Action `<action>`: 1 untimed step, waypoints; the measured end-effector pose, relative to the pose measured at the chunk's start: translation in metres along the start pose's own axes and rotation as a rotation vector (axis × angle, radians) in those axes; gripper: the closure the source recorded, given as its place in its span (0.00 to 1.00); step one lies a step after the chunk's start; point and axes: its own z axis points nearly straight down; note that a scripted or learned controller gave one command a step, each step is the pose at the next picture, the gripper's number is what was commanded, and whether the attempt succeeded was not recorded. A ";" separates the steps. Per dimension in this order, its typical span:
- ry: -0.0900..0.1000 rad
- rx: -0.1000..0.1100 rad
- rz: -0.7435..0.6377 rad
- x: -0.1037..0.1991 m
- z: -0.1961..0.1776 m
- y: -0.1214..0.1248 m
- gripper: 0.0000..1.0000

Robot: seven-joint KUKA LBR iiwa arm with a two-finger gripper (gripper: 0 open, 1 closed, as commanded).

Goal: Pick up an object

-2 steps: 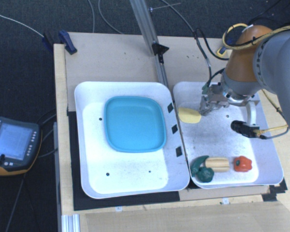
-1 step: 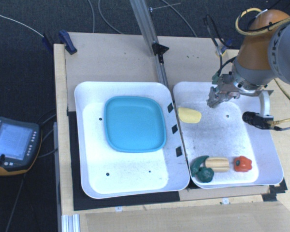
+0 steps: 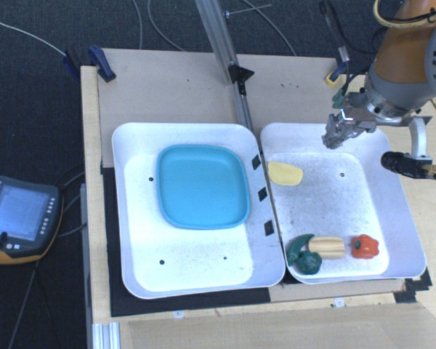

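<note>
In the right bin (image 3: 327,195) lie a yellow flat piece (image 3: 285,174) near the left wall, a dark green object (image 3: 304,255) at the front, a tan cylinder (image 3: 326,247) beside it and a red pepper-like toy (image 3: 364,246) at the front right. My gripper (image 3: 337,135) hangs over the bin's back edge, well above and behind these objects. Nothing shows between its fingers.
The left bin (image 3: 138,158) holds a light blue square plate (image 3: 203,186). A metal pole (image 3: 221,31) slants across the back of the bench to the gap between the bins. A teach pendant (image 3: 18,217) lies on the floor at the left. Blue clamps (image 3: 100,62) sit at the bench's back corners.
</note>
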 end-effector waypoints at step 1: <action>0.000 0.001 0.000 0.000 -0.052 0.001 1.00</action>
